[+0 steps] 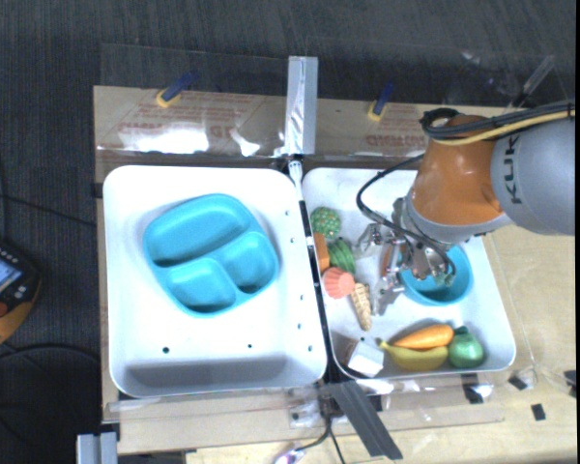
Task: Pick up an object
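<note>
My gripper [393,280] hangs low in the right bin [493,309], under the orange wrist band. It is open, with nothing between its fingers. It sits between a blue bowl [449,280] on its right and a tan corn cob [362,304] on its left. Further left lie a pink cupcake [336,282], a green vegetable [342,255], an orange carrot [321,251] and a green speckled berry [326,222]. Along the front wall are a yellow banana [414,357], an orange piece [423,336], a green pepper [466,350] and a small white block [365,362].
The left bin [126,336] holds a blue divided plate [211,251]. A raised divider [309,259] separates the two bins. The arm's grey body [541,177] and cables cover the back right of the right bin.
</note>
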Controlling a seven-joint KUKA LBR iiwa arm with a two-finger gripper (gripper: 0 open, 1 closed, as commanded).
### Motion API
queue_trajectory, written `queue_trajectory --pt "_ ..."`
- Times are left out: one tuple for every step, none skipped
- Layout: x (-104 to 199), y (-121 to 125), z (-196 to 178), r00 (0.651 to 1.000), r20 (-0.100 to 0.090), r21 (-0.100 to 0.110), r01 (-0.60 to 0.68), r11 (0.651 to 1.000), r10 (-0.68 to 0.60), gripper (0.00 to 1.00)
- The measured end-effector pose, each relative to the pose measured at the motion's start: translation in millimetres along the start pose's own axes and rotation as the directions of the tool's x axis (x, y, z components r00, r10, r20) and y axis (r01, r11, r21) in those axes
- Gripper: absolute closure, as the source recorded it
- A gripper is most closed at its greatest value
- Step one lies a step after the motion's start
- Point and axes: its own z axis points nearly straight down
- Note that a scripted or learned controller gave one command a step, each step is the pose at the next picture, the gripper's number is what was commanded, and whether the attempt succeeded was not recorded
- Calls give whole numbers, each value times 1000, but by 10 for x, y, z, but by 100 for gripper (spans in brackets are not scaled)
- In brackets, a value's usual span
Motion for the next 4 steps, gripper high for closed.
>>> queue_trajectory --pt "-630 -227 27 988 2 -16 155 988 -155 0" --pt "-261 -124 14 1000 1 -16 -12 1000 12 0" --pt "417 -509 10 998 -3 -15 -56 998 55 0" --pt "70 -167 8 996 -1 -13 -93 996 93 0"
